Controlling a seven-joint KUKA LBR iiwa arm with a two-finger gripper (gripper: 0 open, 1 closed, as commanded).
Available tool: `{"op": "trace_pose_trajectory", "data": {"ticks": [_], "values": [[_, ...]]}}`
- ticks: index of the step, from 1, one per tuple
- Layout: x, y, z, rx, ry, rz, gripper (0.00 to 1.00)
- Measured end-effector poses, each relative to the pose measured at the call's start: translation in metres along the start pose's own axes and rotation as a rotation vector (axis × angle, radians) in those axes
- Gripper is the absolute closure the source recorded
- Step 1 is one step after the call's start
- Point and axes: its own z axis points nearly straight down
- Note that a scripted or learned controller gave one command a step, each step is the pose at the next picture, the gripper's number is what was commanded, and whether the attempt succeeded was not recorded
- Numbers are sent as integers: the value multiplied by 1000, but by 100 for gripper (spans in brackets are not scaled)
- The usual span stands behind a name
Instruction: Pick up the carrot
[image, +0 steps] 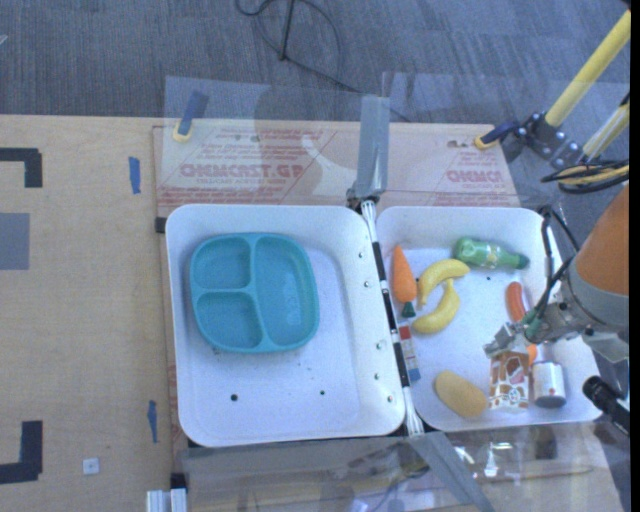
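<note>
The carrot (402, 274) is orange with a small green end. It lies lengthwise along the left wall of the right bin (478, 222), beside two yellow bananas (440, 292). My gripper (519, 336) hangs low over the right part of that bin, well to the right of the carrot. It sits just above a small printed carton (510, 381) and just below a short orange-red piece (515, 299). Nothing shows between the gripper and the carrot but the bananas and bare bin floor.
A green bottle (488, 252) lies at the back of the right bin. A yellow potato-like lump (460, 394) and a small can (548, 385) sit near its front. The left bin (340, 390) holds a teal divided plate (254, 292). Yellow-sleeved cables (590, 70) run at top right.
</note>
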Motion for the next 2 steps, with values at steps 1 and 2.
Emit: {"op": "trace_pose_trajectory", "data": {"ticks": [1,2], "values": [[35,13,17,3,-1,601,100],[26,5,-9,6,-1,984,100]]}}
